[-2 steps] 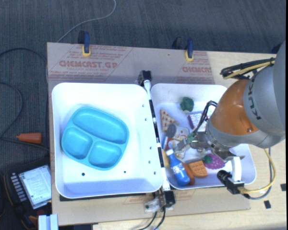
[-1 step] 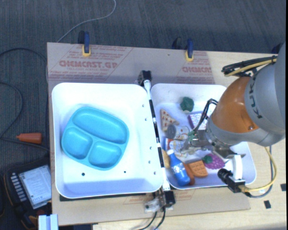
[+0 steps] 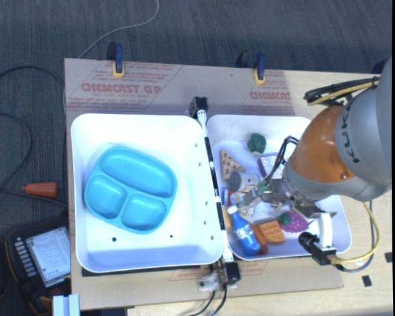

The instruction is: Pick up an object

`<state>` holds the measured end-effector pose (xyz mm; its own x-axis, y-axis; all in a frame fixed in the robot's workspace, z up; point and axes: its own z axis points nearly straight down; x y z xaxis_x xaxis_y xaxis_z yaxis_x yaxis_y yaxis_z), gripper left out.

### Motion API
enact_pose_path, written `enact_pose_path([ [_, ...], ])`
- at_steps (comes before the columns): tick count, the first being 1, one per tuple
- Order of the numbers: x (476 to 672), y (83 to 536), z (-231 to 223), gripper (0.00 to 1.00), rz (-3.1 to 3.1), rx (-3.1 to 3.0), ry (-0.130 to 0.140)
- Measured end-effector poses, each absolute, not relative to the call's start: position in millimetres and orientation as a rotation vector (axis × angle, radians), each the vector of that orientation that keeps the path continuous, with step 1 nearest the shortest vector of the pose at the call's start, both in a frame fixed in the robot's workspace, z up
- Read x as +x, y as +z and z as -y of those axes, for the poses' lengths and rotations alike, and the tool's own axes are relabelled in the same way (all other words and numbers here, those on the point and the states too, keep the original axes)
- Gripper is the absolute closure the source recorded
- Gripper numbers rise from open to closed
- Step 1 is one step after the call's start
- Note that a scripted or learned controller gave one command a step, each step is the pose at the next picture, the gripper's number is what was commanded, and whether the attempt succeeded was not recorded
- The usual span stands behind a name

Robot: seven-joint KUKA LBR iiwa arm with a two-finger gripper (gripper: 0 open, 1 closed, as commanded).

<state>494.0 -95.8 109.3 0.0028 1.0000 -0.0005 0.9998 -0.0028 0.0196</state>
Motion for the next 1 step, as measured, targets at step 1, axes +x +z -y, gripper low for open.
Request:
enact_pose_path([
  [1, 490.6, 90.9, 93.2, 0.0, -2.215, 2.213, 0.02],
])
